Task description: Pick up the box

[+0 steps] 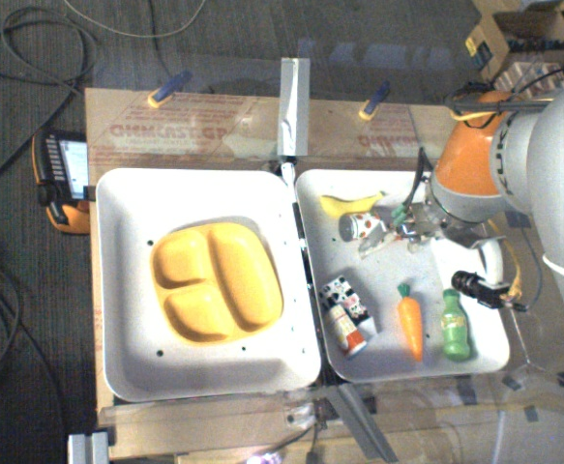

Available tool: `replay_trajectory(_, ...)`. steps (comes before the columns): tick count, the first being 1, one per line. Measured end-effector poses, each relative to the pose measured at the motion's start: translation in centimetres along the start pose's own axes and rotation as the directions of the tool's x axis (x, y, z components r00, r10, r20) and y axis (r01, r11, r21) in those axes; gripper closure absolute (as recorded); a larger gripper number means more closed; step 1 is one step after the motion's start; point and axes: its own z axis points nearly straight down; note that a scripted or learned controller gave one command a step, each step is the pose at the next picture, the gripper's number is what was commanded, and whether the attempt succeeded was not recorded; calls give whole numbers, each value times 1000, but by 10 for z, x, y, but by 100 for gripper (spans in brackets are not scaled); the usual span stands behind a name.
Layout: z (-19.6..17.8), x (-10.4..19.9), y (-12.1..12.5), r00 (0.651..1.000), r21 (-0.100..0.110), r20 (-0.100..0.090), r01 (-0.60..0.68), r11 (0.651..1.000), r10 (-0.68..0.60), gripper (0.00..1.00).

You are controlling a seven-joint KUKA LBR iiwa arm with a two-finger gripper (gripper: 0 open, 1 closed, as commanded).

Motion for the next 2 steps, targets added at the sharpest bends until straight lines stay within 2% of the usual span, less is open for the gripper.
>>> replay_trajectory(1, 5, -40, 62, 1000, 2, 2, -12, 1000, 12, 0)
replay_trajectory(2, -7, -40, 65, 1000, -6, 10, -9, 1000, 9, 100)
